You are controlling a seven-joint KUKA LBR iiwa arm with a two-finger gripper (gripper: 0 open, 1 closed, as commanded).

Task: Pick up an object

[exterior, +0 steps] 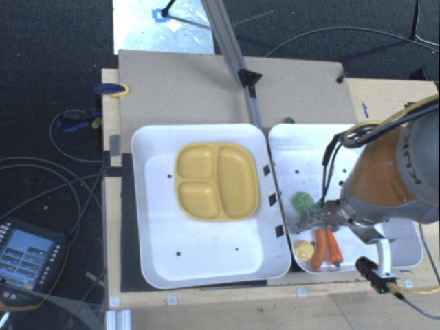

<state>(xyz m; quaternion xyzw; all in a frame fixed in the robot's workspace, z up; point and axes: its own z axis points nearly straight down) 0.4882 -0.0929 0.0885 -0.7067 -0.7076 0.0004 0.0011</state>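
Broccoli (302,201) is seen just beside the gripper (307,220), which is lowered into the right bin (295,150); whether anything is gripped cannot be told.

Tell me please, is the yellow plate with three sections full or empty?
Empty. The yellow plate lies flat in the left bin, and all three sections show only bare yellow surface; the food items lie in the right bin.

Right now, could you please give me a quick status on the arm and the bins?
Gripper low in right bin, beside broccoli. Sausage and carrot near front wall. Yellow plate in left bin.
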